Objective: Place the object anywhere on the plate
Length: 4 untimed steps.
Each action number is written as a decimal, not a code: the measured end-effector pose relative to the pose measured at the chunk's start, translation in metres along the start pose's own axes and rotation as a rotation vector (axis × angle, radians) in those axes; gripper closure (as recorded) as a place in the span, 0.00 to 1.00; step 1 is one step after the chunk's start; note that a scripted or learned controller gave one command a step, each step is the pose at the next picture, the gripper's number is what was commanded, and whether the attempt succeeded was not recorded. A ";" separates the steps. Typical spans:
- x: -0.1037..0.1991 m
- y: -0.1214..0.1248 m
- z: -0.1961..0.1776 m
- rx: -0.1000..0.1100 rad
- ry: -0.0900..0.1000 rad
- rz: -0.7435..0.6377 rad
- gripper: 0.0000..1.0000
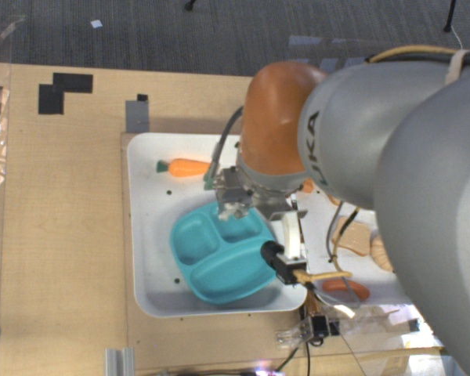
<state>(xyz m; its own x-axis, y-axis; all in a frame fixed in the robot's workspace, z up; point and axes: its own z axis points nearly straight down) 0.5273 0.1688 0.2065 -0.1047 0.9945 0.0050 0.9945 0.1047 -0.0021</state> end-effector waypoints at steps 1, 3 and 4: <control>-0.005 0.002 -0.001 -0.004 -0.004 0.007 0.00; -0.004 0.003 -0.012 -0.007 -0.002 0.005 0.00; -0.004 0.005 -0.023 -0.011 0.000 0.003 1.00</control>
<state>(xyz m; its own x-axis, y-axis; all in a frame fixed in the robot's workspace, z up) 0.5325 0.1656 0.2292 -0.1021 0.9948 0.0046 0.9947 0.1020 0.0087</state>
